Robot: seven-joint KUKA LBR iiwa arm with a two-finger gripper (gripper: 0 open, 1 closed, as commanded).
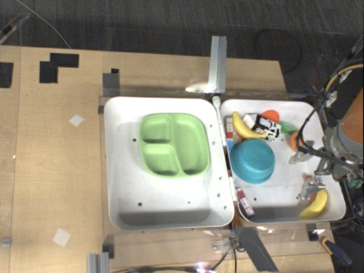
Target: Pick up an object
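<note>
Tool (310, 189) state: cannot tell. Positioned lower right above curved yellow plastic banana (315, 205); off-centre descent risks slippage against bin wall.

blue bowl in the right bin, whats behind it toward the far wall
Behind the blue bowl lies a banana, beside a black-and-white object and something orange. Whatever is under the bowl is covered, so it cannot be seen.
</note>
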